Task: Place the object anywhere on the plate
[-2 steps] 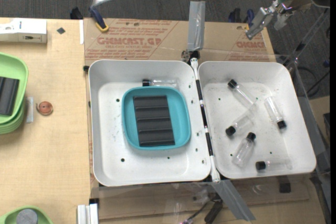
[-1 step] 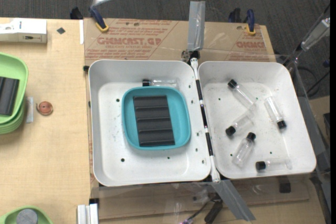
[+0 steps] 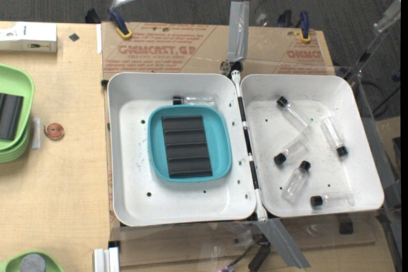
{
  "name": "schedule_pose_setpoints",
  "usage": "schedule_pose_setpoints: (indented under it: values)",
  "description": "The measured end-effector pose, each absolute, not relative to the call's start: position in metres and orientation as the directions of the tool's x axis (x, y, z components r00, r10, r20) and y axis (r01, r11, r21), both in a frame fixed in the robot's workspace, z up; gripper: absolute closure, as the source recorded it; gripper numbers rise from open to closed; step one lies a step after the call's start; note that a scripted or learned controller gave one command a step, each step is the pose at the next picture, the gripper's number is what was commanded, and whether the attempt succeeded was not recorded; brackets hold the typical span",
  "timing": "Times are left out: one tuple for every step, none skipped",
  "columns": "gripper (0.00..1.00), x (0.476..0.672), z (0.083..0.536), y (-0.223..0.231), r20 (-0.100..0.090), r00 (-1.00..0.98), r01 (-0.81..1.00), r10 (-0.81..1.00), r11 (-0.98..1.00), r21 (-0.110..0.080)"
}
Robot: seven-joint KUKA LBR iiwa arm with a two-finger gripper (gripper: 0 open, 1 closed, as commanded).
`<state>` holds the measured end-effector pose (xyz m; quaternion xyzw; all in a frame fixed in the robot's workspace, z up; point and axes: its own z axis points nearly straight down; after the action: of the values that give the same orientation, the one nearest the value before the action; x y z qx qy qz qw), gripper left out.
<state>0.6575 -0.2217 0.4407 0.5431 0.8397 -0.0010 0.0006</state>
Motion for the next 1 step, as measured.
schedule_pose_setpoints:
  values:
    - [0.00,0.6576,0.4408,-0.2216,-0.002,-0.410,0.912,0.912,0.410,-0.001]
